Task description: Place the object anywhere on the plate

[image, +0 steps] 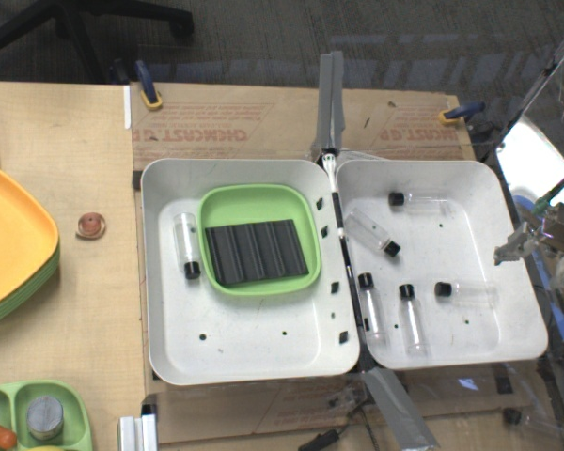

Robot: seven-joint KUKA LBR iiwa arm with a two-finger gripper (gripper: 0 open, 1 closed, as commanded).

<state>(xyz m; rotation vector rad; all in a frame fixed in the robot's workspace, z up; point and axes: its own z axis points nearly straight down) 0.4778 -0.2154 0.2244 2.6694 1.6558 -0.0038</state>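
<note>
A green plate point(256, 203) lies in the left bin point(244, 346), and a dark ridged block point(260, 252) rests on it. Just left of the plate, on the bin floor, lies a clear tube with a black cap point(185, 245). The right bin point(470, 341) holds several more capped clear tubes, among them one at the back point(418, 198), one near the divider point(371, 233) and one at the front point(412, 318). My gripper point(517, 248) hangs at the right bin's right rim, a grey metal shape partly cut off. No tube shows in it.
Stacked yellow plates point(9, 242) and a small red-brown knob point(91, 225) lie on the bench to the left. A green divided tray point(28, 421) sits at the front left corner. Clamps point(148, 87) point(461, 114) hold the cardboard behind the bins. A metal bar point(330, 101) stands between them.
</note>
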